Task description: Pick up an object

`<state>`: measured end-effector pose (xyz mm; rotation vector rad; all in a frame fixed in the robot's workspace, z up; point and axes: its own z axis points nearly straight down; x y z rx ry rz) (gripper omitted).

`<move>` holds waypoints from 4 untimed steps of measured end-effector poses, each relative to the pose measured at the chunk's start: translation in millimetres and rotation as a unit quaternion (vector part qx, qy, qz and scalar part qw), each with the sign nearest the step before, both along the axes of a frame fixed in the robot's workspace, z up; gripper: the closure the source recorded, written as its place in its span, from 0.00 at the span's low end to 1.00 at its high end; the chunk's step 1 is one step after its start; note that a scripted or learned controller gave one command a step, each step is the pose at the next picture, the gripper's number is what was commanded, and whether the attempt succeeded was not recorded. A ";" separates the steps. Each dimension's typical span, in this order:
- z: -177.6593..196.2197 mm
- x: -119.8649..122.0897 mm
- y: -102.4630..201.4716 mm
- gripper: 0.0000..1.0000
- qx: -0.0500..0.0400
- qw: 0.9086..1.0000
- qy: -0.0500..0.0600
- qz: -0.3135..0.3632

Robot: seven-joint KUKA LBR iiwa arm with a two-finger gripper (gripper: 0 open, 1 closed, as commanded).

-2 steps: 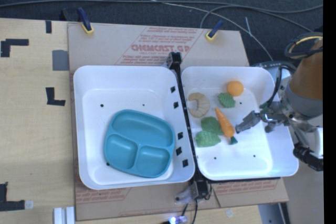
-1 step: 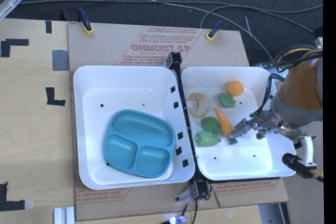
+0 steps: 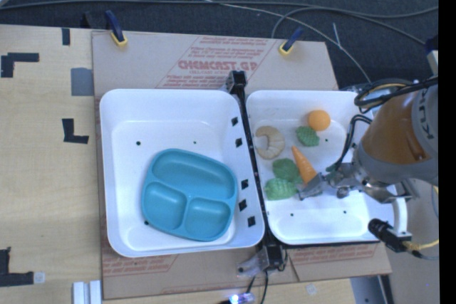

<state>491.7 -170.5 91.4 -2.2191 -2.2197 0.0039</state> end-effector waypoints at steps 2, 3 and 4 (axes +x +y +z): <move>72.3 0.9 6.0 1.00 0.000 1.000 -0.003 0.001; 123.0 0.0 16.6 1.00 0.000 1.000 -0.004 0.001; 165.6 1.5 21.0 1.00 -0.001 1.000 -0.003 0.001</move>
